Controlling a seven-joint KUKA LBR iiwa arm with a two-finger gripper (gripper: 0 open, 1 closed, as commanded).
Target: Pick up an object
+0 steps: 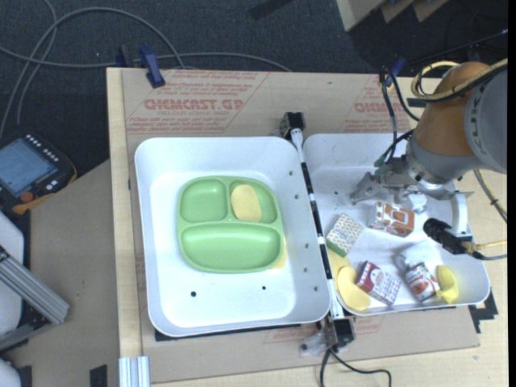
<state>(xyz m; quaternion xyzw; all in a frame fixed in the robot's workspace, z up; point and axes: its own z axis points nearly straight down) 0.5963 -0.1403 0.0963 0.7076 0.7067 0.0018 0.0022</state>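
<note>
The gripper [385, 182] hangs in the upper part of the right bin [339, 156], under the grey wrist and orange band of the arm [459, 123] that comes in from the right edge of the frame. Its metal parts splay over the white floor, but whether it is open or closed I cannot tell, and nothing is visibly caught in it.

Just below and right of it lies a small orange-and-white packet [394, 218], the nearest candidate for the pick. It looks light and crinkly, likely to slide on the smooth plastic, so pinching across its short sides seems safest. Lower left of it sits a checkered box [345, 233], tilted toward the divider between the bins; it looks stiff and light, with flat faces that should be easy to clamp. Along the bottom of this bin lie a yellow rounded piece [348, 289], a red-and-white carton [377, 282], a small can [418, 281] and another yellow piece [447, 284]. The can is probably the hardest and most slippery of these.

The left bin [161, 216] holds a green divided tray [230, 248] with a pale yellow item [246, 203] in its upper right compartment.

The board beneath carries red printing reading roughly "CHEMCAST GP" [193, 103]; the package labels are too small to read.
</note>
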